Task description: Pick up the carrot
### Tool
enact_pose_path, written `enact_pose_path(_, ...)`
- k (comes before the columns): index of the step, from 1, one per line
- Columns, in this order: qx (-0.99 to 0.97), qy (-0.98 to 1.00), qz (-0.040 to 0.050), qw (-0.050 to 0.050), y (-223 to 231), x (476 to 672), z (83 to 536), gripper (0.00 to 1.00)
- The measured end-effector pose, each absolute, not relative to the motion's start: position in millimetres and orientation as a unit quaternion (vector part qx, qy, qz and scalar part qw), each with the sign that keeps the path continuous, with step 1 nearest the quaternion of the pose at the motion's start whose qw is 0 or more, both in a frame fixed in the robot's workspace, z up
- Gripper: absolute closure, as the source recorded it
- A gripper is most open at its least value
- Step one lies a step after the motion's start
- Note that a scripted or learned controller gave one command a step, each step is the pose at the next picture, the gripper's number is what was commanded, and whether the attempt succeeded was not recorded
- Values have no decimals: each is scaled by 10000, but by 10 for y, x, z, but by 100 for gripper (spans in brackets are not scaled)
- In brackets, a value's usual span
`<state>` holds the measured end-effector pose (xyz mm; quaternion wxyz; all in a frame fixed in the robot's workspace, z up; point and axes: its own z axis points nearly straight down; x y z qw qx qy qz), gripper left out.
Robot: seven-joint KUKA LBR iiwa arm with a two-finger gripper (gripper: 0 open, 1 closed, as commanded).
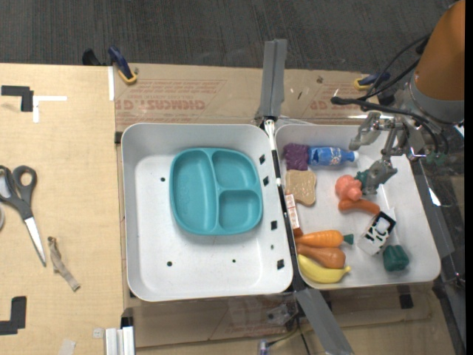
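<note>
Teal and smooth, a three-part plate (216,191) sits in the left bin (140,257). In the right bin (425,268), at lower centre-right of the frame, the tapered orange carrot (323,238) lies crosswise, green end rightward, above a banana (323,271). Farther right, the gripper (377,174) hangs over a pink toy (348,187); whether its jaws are parted cannot be told.

Bright, even overhead light gives soft shadows inside the white bins (140,220), mild glare on their rims, and slight overall softness.
</note>
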<state>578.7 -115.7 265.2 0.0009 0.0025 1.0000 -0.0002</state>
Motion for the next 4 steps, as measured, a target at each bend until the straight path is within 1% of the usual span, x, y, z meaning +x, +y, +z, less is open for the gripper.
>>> enact_pose_path(1, -326, 9995, 1, 3, -918, 5126, 1168, 0)
enact_pose_path(2, -169, 9998, -11, 80, -937, 4934, 959, 0)
enact_pose_path(3, 1459, 9893, 0, 16, -956, 4962, 926, 0)
enact_pose_path(4, 4380, 8990, -1, 2, -983, 4859, 918, 0)
